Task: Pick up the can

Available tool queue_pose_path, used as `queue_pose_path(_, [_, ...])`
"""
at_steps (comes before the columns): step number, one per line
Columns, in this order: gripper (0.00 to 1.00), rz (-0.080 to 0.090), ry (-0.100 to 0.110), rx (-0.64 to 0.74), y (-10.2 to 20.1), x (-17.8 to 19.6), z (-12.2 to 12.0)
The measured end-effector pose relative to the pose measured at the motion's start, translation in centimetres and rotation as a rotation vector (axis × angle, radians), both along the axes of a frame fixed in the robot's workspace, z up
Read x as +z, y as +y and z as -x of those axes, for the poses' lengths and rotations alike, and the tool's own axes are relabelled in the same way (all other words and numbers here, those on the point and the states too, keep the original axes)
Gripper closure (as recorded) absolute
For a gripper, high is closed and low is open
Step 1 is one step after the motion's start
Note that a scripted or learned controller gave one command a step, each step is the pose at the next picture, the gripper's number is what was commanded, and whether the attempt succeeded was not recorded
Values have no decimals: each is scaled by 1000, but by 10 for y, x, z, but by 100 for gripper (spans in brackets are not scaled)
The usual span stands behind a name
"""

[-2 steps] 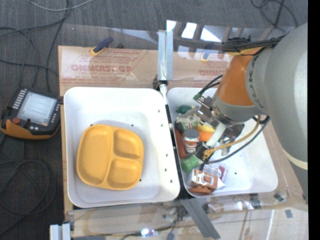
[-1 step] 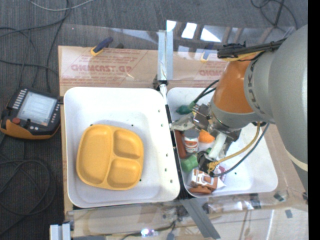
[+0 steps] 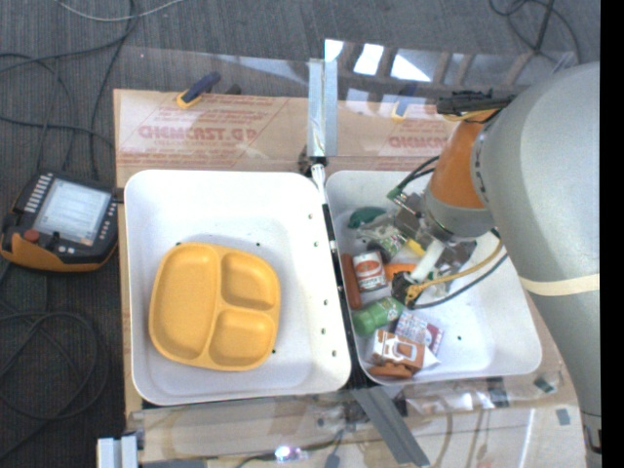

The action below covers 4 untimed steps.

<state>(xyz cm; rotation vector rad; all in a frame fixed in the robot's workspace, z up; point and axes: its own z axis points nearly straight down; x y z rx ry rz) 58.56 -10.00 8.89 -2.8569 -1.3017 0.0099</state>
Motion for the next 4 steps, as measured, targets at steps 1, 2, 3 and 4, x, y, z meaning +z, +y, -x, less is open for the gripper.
queue_pose_path(1, [0,-11,39,-164,-14,-9,-54])
queue_pose_path(2, [100,3,15,-166,-16,3,-59])
queue_pose_path(3, [100,3,-13,-104,-41,0,-53])
queue_pose_path(4, [100,3,-1,-38,-85,132,-76])
